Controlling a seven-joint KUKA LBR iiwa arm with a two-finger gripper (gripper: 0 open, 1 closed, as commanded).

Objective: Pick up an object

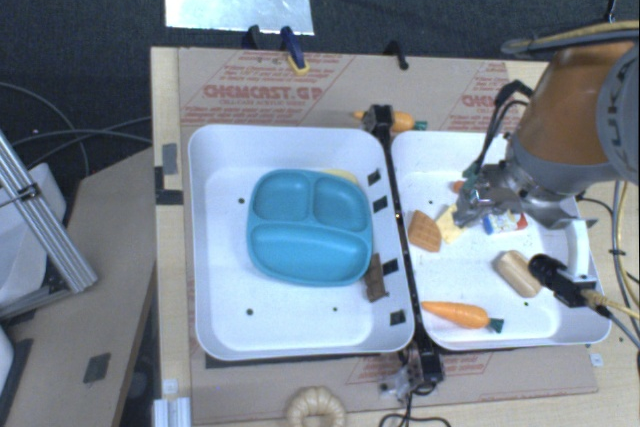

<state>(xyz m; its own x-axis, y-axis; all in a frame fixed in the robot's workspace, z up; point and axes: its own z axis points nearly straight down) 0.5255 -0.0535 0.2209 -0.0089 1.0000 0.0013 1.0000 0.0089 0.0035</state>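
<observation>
My gripper point(475, 208) hangs low over the middle of the right bin point(440, 161), under the grey and orange arm that comes in from the right. Just left of it lie a tan bread-slice toy point(424, 233) and a pale yellow piece point(449, 226). A red, white and blue item point(508, 222) lies just right of it. A toy carrot point(455, 314) rests near the bin's front wall. A beige cylinder point(514, 272) lies at the front right. Nothing is visibly held.
The left bin point(215, 235) holds a blue divided plate point(308, 225) and a small brown piece point(375, 281) by the divider. A black part of the arm point(560, 280) reaches over the right bin's front right corner. An orange item point(398, 122) lies behind the bins.
</observation>
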